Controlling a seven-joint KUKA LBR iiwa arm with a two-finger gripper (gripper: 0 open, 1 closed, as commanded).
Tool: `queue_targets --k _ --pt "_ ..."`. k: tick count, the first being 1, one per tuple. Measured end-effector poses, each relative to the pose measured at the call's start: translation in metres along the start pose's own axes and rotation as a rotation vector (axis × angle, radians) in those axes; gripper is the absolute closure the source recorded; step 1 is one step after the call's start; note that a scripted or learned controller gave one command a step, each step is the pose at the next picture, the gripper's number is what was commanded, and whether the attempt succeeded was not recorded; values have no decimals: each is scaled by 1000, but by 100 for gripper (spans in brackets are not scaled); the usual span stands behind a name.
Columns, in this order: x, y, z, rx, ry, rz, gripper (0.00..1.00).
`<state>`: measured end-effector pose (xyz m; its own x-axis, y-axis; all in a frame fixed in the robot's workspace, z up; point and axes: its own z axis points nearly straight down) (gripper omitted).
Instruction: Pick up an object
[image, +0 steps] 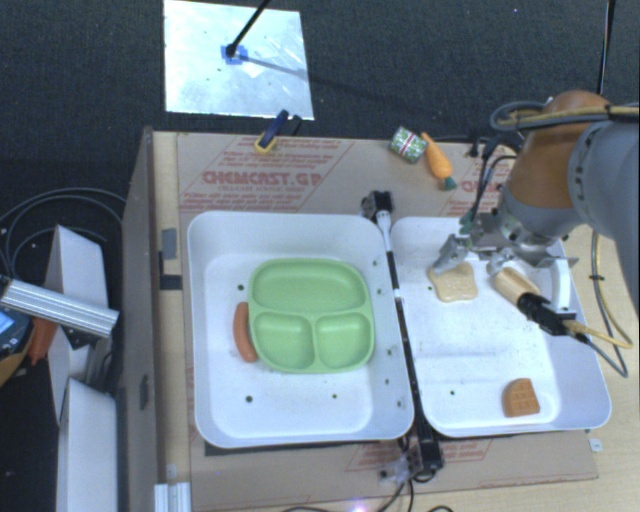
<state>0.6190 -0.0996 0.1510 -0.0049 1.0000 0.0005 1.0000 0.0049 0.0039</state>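
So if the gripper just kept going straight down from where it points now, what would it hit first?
Most likely the pale slice of toast in the right bin; the gripper hangs right over its upper edge, though depth is unclear.

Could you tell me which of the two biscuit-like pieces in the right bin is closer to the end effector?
The pale cracker near the bin's far edge, right beside the end effector; the orange waffle biscuit lies apart in the near corner.

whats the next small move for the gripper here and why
Probably a short descent onto the pale cracker and then closing. The gripper sits just above the cracker's upper edge in the right bin, and nothing is visibly between its fingers, so no object is picked up yet.
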Motion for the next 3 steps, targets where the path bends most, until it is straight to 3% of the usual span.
queue_targets --k 1,2,3 --pt "-5 17 54 4 -1 1 0" --pt "-14 40 66 1 -1 1 0" --pt "-14 25 66 2 -2 3 0"
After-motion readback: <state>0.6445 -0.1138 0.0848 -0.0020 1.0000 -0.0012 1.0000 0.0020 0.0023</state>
